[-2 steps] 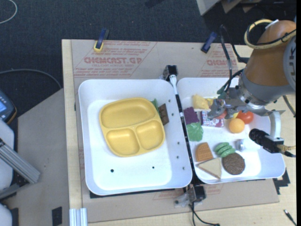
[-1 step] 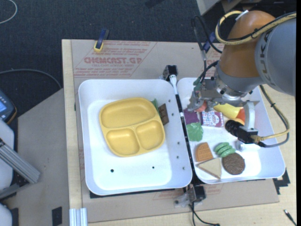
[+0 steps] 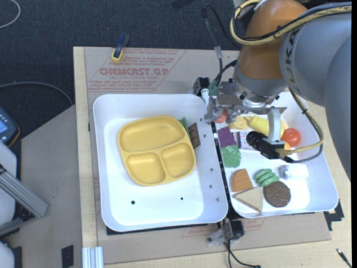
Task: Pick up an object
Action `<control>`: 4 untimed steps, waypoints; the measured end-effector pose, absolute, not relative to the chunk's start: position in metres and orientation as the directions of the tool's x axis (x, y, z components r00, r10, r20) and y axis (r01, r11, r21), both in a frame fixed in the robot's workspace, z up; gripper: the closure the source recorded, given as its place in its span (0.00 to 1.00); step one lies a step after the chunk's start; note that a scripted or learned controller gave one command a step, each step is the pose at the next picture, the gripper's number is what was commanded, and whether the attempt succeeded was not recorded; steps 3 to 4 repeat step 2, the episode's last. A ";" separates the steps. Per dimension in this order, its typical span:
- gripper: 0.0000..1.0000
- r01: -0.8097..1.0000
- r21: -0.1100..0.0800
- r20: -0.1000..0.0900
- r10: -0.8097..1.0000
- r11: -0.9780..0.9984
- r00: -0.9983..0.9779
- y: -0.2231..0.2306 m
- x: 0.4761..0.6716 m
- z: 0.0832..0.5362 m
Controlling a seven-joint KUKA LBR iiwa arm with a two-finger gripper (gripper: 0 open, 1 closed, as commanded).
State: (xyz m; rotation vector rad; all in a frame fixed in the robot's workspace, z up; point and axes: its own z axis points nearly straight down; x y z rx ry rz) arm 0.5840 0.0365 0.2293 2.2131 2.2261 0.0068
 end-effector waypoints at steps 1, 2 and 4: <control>1.00 1.000 0.003 0.000 1.000 0.002 -0.002 0.054 0.606 0.215; 1.00 1.000 0.005 0.000 1.000 0.001 -0.001 0.058 0.602 0.236; 1.00 1.000 0.005 0.000 1.000 0.001 -0.001 0.058 0.602 0.236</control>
